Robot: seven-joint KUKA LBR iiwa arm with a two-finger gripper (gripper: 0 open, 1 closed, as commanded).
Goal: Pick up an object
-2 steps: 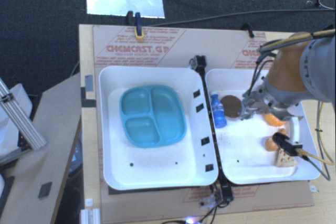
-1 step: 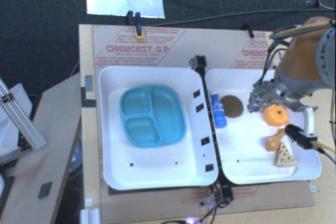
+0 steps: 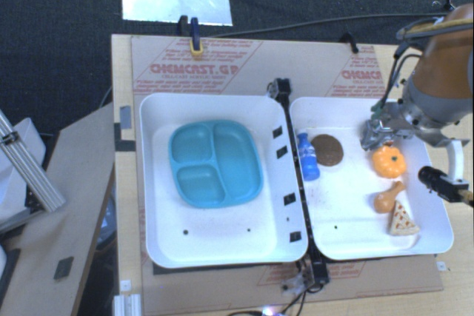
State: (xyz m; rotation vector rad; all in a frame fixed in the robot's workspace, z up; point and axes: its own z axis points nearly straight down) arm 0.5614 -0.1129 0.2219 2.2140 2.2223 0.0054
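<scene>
The right bin (image 3: 348,244) holds a small blue bottle (image 3: 306,157), a round brown cookie (image 3: 327,149), an orange pumpkin (image 3: 389,161), a tan drumstick (image 3: 387,197) and a pizza slice (image 3: 402,220). My gripper (image 3: 376,132) hangs low over the bin's far right part, just up and left of the pumpkin and to the right of the cookie. I see nothing held in it. The grey and orange arm (image 3: 444,63) comes in from the right above it.
The left bin (image 3: 159,233) holds a blue divided plate (image 3: 215,163). A black divider with clips (image 3: 291,166) runs between the bins. A black fitting (image 3: 441,185) sticks in at the right bin's right rim.
</scene>
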